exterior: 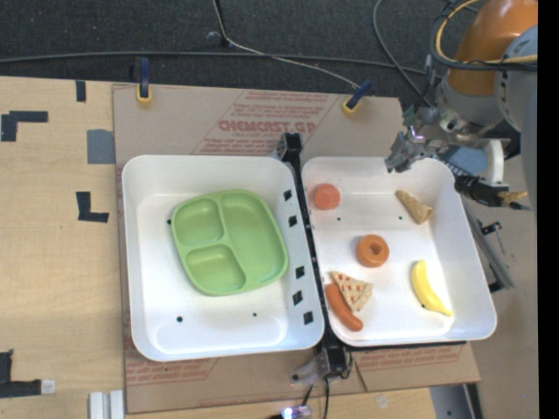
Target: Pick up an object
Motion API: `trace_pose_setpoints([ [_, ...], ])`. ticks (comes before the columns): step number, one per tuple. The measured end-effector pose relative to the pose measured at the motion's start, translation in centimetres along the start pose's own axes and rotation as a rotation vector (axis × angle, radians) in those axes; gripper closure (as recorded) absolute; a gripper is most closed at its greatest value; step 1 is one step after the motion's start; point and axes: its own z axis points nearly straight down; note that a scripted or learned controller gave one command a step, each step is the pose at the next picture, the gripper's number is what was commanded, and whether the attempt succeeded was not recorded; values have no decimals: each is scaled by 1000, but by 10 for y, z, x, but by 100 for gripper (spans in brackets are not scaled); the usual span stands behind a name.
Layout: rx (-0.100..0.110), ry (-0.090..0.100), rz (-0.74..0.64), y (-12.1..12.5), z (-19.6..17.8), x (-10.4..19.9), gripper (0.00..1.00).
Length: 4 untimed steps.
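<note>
left bin (148, 260): tray (229, 242) | right bin (463, 260): donut (373, 250) centre, banana (429, 287) right

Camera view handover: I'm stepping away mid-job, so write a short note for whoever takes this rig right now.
Pincer: hovering over the far edge of the right bin, nothing visibly held; open or shut cannot be told from here.
Right bin contents: round red piece, cone-shaped piece, doughnut, banana, pizza slice and sausage, the last two touching.
Left bin: green divided plate.
Done: nothing picked yet.
Left: lower onto one object, grasp, lift. The cone-shaped piece looks nearest.
</note>
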Motion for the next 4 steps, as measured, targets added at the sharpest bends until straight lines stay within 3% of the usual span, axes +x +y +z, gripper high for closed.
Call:
trace_pose_setpoints([
  [2,2,1,0,-3,-77,1,100],
  [4,8,3,-5,0,-54,106,100],
])
